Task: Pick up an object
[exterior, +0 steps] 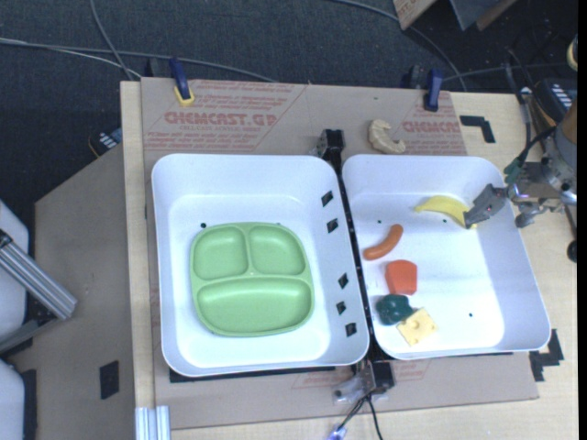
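The right bin (pixel 514 282) holds several small items. A yellow banana (pixel 443 208) lies near its back, an orange sausage (pixel 383 241) left of centre, and a red-orange block (pixel 401 276) below that. A dark green piece (pixel 394 309) and a yellow cheese wedge (pixel 417 326) sit at the front. My gripper (pixel 495 207) hangs over the bin's right rim, its tip just right of the banana's end. Nothing shows in its grasp.
The left bin (pixel 174 200) carries a green divided plate (pixel 251 278). A beige scrap (pixel 386 137) lies on the cardboard behind the bins. Clamps (pixel 182 88) hold the board's back edge. Cables run across the dark floor beyond.
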You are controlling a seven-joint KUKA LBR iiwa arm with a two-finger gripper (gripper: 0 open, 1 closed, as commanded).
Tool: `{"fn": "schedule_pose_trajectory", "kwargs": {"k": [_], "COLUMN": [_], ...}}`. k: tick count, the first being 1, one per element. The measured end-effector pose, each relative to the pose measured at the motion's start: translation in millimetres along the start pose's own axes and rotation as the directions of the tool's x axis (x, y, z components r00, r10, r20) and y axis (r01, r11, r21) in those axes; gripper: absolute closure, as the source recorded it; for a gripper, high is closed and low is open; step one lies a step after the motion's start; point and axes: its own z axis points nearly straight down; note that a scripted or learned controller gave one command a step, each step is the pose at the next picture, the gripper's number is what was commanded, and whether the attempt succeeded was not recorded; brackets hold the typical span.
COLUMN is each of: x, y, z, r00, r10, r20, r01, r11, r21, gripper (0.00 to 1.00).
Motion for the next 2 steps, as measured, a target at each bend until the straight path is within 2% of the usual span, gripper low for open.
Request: {"fn": "schedule_pose_trajectory", "kwargs": {"k": [1, 2], "x": [0.5, -2.1], "y": [2.6, -2.4], "z": [-6.8, 37.1], "r00": [1.0, 1.0], "r10": [-0.003, -0.002], "r20": [0.003, 0.001], "r01": [0.003, 0.002], "r11": [1.0, 1.0], "r21": [-0.013, -0.008], "gripper": [0.0, 0.0]}}
